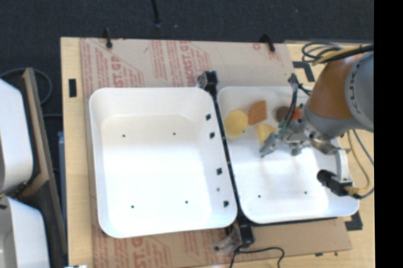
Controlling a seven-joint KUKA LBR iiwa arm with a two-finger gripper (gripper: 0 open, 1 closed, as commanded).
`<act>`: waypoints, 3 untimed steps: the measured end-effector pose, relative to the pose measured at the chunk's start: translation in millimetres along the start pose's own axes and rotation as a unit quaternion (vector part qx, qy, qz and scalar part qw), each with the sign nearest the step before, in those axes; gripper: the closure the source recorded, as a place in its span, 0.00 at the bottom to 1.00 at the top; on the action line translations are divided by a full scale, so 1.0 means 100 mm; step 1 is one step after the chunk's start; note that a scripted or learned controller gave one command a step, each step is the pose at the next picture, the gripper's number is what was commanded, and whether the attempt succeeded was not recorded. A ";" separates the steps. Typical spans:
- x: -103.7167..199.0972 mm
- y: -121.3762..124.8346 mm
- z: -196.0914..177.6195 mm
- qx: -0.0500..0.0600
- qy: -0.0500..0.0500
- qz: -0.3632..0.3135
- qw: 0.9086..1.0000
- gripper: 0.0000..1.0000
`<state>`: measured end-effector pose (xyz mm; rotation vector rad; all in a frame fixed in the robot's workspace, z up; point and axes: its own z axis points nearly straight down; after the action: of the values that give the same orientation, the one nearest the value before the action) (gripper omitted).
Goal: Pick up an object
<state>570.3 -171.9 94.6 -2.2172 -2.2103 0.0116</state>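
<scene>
The arm reaches into the right bin (283, 210), its jaws (272, 146) low beside the yellow wedge (264, 131), placed for a grab; whether they are spread I cannot tell; the yellow ball (236, 122) and brown block (257, 112) lie nearby.

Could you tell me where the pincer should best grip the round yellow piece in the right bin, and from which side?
Probably from straight above, closing across the middle of the yellow piece. It looks rounded and lies low on the bin floor. The bin wall lies on its left and an orange block on its right, so fingers placed front and back should have more room.
</scene>
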 end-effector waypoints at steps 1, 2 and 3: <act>0.24 0.77 -0.07 -0.007 -0.001 -0.003 1.000 0.00; 0.22 0.77 -0.19 -0.008 -0.001 -0.001 1.000 1.00; 0.22 0.76 -0.18 -0.008 -0.001 -0.001 1.000 0.00</act>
<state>646.9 -150.0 112.0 -2.2235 -2.2226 -0.0023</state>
